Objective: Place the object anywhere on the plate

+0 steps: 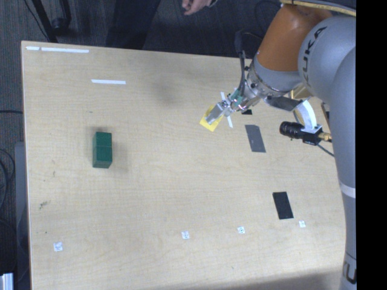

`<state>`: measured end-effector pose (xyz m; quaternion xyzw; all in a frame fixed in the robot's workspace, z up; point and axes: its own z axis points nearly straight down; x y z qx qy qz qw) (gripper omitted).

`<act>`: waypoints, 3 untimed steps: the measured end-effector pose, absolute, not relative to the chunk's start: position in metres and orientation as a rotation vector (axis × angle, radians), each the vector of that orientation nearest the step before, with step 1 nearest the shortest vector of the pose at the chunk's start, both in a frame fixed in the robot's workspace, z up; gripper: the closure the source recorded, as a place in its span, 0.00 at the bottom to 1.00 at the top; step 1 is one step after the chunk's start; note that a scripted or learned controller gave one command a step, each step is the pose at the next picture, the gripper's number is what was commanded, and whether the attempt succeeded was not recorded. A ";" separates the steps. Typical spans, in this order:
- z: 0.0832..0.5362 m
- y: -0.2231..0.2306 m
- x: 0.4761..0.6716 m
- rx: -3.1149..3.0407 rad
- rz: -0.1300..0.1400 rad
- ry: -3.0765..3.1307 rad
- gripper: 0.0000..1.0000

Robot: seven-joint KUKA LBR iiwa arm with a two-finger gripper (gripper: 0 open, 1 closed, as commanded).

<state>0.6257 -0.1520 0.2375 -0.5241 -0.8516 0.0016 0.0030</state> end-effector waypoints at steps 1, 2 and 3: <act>0.142 -0.098 0.632 -1.481 0.006 -2.762 1.00; 0.188 0.012 0.634 -1.590 0.007 -2.703 1.00; 0.187 0.137 0.656 -1.360 0.008 -2.826 1.00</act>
